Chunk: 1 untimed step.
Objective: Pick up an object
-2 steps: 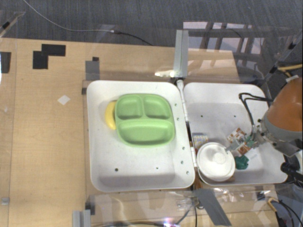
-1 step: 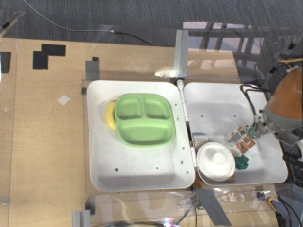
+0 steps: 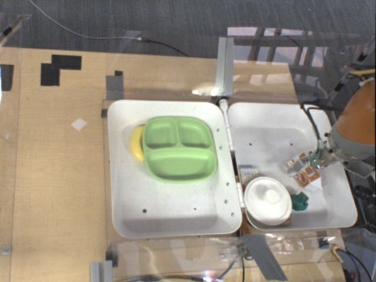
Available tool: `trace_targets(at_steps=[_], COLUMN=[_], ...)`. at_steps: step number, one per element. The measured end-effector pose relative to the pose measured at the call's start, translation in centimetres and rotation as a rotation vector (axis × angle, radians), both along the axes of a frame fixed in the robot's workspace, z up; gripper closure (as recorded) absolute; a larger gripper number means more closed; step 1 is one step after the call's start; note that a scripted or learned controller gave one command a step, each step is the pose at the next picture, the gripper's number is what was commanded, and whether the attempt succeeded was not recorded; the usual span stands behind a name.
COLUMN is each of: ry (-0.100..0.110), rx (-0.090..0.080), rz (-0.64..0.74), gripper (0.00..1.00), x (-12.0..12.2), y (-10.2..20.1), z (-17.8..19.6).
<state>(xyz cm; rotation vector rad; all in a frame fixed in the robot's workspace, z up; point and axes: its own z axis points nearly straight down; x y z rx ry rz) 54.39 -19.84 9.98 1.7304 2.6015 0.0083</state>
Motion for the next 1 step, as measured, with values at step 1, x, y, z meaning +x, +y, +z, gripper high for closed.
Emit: trace_targets(at_steps=[1], ry=[0.01], rx=[0.007], rz=[-0.177], gripper=[1.0], x=[2.74], y=[5.83], z=[9.33])
